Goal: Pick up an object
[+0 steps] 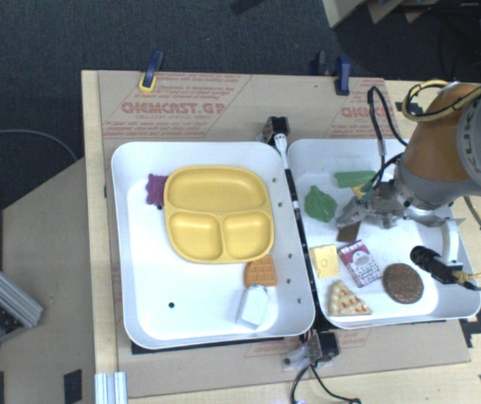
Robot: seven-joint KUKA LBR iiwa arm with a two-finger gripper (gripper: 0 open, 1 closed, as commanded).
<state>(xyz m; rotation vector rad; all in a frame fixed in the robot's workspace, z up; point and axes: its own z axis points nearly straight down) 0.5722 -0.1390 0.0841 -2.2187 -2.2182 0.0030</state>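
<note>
The table (223, 99) carries two white bins side by side. The left bin (139, 251) is mostly taken up by a yellow divided plate (219, 213) towards its far edge. The right bin (324, 154) holds the smaller toy foods, and the arm (442, 150) reaches over its right edge.

The gripper (366, 215) sits low near the middle of the right bin. From this angle I cannot tell whether it is open or closed, and nothing is visibly held in it.

- **Near edge of the right bin:** a brown round cookie (403, 283), a red-and-white carton (360, 263) and a pizza slice (347, 300).
- **Left edge of the right bin:** a dark green leaf (319, 204), with a yellow cheese slice (325, 261) nearer the front.
- **Far edge of the right bin:** a paler green leaf (354, 178).
- **Left bin:** a waffle piece (260, 272) and a white block (254, 308) by the near right corner, and a purple scrap (156, 189) touching the plate's left side.

The likeliest targets are the carton, just beside the gripper on its near side, and the dark green leaf to its left. I would take the carton, since it stands proud of the bin floor and has flat sides to squeeze. The leaves and cheese look thin and would probably slip. The gripper should be centred over the carton, clear of the cheese and cookie, and pressed right down before closing.
</note>
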